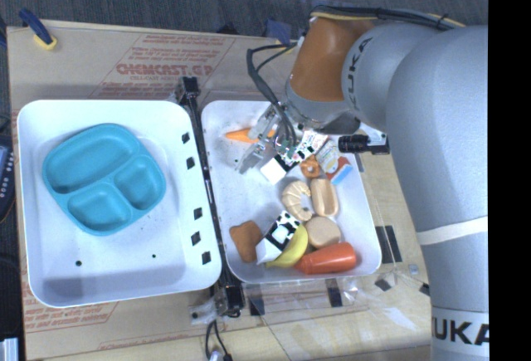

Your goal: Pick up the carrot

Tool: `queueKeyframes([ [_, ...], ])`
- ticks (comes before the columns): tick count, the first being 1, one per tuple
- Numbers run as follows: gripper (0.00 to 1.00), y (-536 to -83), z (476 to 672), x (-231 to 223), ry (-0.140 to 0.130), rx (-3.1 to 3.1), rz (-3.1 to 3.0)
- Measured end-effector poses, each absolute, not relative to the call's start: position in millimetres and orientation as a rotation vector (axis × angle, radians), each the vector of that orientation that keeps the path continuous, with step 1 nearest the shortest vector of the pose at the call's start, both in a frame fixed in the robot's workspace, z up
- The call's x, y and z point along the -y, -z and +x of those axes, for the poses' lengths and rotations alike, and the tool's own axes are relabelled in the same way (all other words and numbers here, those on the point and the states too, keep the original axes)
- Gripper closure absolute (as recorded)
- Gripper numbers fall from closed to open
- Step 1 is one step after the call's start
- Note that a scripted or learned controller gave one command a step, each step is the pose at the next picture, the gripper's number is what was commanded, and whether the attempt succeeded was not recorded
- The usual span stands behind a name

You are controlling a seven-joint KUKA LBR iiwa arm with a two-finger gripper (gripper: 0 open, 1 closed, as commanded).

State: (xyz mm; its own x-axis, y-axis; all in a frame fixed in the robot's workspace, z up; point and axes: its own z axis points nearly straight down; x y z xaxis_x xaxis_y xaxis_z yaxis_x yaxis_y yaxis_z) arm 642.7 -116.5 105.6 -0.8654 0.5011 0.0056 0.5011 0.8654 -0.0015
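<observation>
Two bins: side by side on tabletop (124, 60).
Carrot (240, 135): right bin (217, 185), upper left part, lying flat.
Gripper (259, 143): just beside carrot, jaws apparently open, holding nothing.
Left bin (33, 268): blue divided plate (104, 177).

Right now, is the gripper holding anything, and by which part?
Nothing held. The gripper hangs open in the right bin, its fingers just right of the carrot, which lies on the bin floor, not between them.
</observation>
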Motion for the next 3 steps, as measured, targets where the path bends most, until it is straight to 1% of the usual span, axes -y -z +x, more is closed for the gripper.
queueKeyframes([
  [1, 0.00, -160, 646.6, 97, 0.001, 3.008, -0.928],
  [2, 0.00, -92, 639.2, 95, -0.003, 2.968, -1.012],
  [3, 0.00, -175, 650.9, 90, 0.002, 2.966, -1.049],
])
